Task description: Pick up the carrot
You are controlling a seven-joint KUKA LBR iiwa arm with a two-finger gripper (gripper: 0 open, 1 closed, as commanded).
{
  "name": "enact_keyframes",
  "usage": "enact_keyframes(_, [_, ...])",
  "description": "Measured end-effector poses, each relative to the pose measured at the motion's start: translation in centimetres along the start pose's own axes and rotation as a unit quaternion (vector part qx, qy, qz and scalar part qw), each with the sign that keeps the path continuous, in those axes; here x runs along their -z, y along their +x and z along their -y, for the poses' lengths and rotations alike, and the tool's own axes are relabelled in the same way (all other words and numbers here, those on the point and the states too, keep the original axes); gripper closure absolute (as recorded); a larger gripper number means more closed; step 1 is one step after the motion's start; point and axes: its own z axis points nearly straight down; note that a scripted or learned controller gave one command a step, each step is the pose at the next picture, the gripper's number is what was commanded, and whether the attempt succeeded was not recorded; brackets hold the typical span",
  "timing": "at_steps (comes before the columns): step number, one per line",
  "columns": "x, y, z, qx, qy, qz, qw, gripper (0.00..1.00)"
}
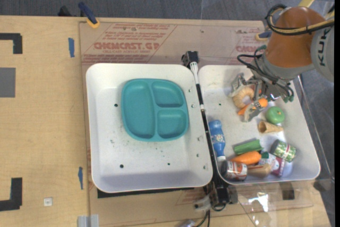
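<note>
A small orange carrot (245, 110) lies slanted in the upper half of the right bin (308, 142), next to a tan bread-like piece (243, 95). My gripper (260, 99) hangs low over the bin under the orange wrist band, right at the carrot's upper right end. Cables and the wrist hide whether they touch. A second, thicker orange piece (247, 157) lies near the bin's front, below a green cucumber-like stick (247, 145).
Also in the right bin are a green apple (275, 115), a cone (269, 126), a blue bottle (216, 137), a green can (285, 151) and a red can (236, 169). The left bin (106, 157) holds a teal divided plate (155, 109).
</note>
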Motion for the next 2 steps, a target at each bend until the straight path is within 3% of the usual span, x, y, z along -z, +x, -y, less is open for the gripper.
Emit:
enact_keyframes(1, [1.6, -0.5, 0.0, -0.001, 0.002, 0.009, 1.0, 1.0])
enact_keyframes(2, [0.2, 4.0, 1.3, 0.146, 0.0, 0.0, 0.9894, 1.0])
